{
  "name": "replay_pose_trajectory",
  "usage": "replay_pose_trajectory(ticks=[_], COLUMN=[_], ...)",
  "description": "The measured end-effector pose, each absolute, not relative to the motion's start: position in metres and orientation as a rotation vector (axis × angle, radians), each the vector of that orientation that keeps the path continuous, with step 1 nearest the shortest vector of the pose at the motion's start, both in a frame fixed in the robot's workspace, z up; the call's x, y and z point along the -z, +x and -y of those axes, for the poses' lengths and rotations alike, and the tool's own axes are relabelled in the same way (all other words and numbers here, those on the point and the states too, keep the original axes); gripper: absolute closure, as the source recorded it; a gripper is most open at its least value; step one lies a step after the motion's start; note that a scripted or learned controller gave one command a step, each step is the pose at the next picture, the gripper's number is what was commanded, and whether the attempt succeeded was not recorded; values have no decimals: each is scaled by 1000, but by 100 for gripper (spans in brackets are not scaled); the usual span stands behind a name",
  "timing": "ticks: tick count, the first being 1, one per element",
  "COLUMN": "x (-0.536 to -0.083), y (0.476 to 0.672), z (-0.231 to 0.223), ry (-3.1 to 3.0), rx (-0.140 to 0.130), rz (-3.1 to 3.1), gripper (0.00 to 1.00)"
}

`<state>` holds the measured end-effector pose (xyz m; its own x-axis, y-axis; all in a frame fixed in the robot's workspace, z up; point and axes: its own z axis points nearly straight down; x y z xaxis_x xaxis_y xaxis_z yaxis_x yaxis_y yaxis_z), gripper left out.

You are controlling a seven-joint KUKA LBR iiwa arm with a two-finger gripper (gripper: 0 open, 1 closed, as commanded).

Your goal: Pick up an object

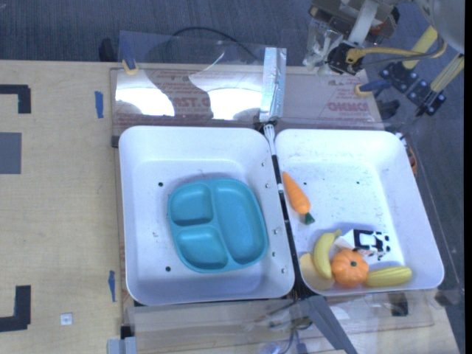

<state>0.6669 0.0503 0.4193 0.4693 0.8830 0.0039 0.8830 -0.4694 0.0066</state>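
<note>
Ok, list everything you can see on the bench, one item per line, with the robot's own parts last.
White bins: 2, white, side by side on the bench, left bin and right bin.
Divided plate: 1, teal, three compartments, in the left bin.
Carrot: 1, orange with a dark green end, near the right bin's left wall.
Banana: 1, yellow, in the right bin's near corner.
Small pumpkin: 1, orange, touching the banana.
Yellow piece: 1, elongated, right of the pumpkin; cannot identify it.
Black-and-white object: 1, behind the pumpkin; too small to identify.
Gripper: 1, metallic, above the far edge of the right bin, holding nothing visible.
</note>
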Motion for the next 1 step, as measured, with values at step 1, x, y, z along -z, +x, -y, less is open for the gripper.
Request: replay_pose_trajectory(ticks=[1], x=[-370], y=[665], z=[-145], ry=[2754], rx=[13], rz=[-1523], gripper=[100])
